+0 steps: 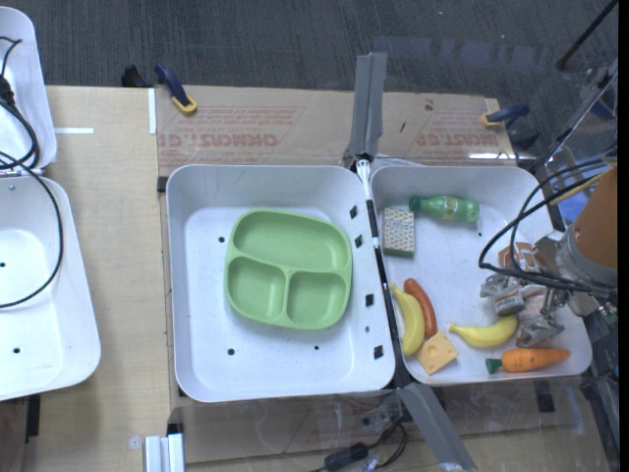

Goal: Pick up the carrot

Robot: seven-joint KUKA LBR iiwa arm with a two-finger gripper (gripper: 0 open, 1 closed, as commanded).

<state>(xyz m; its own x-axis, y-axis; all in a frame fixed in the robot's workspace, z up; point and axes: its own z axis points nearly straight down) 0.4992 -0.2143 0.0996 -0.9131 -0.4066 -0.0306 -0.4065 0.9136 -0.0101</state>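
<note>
Jaws spread, empty, just above carrot

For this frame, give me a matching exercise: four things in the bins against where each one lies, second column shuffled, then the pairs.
Things:
1. plate
2. bottle
3. carrot
4. cheese

Places:
A. front right corner of the right bin, below the gripper
B. back of the right bin
C. left bin
D. front of the right bin, right of the hot dog's lower end

Pairs: 1-C, 2-B, 3-A, 4-D
</note>
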